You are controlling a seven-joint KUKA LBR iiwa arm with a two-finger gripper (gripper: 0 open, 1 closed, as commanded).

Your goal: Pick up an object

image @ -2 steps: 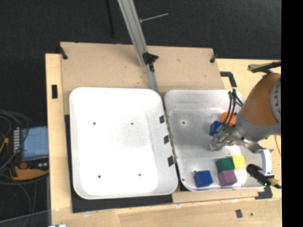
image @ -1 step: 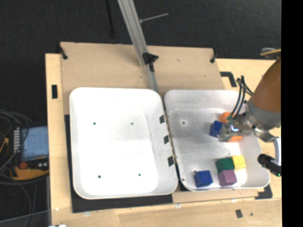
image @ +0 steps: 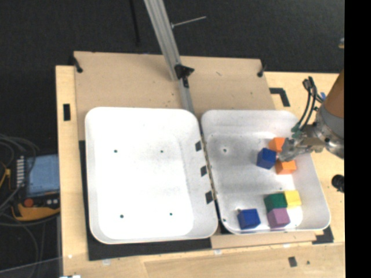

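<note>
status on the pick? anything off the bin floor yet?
Done: the arm has reached the right bin and the gripper sits low among the orange blocks and a blue block. In hand: nothing visibly gripped; the view doesn't show a block between its fingers. Left: grasp and lift. Green, yellow, purple and a second blue block lie untouched near the front.

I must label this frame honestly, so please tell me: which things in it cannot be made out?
- Gripper: too small and blurred in the camera view to tell its state.
- Orange block: partly covered by the gripper.
- Arm: cut off by the right edge.
- Purple block against green block: touching or apart, cannot tell.
</note>
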